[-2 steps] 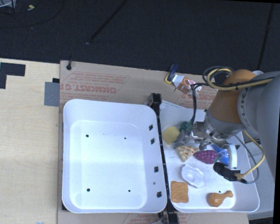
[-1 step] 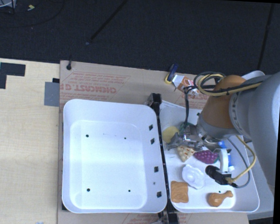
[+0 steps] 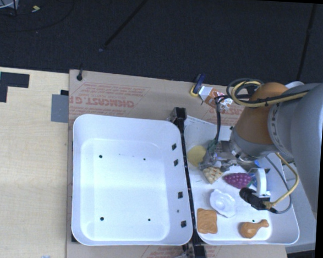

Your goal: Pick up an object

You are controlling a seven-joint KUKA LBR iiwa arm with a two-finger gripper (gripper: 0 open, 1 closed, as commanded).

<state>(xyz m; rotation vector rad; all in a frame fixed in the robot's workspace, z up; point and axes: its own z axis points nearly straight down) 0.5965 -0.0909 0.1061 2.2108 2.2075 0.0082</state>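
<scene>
two white bins sit on the table; the right bin (image 3: 292, 231) holds a lemon (image 3: 196, 153), grapes (image 3: 238, 179), a white lump (image 3: 223, 202), toast (image 3: 207, 221) and a drumstick (image 3: 252, 228). the gripper (image 3: 219, 160) hangs low by the lemon, its opening impossible to tell. a clean pick likely needs one item centred, clear of neighbours.

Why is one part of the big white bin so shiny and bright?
In the camera view, light from above glares off the floor of the left bin, washing out a bright patch, while its upper part lies in softer shade. The right bin is dimmer where the arm hangs over it. The arm looks a little blurry up close, and the background beyond the bench is dark.
</scene>
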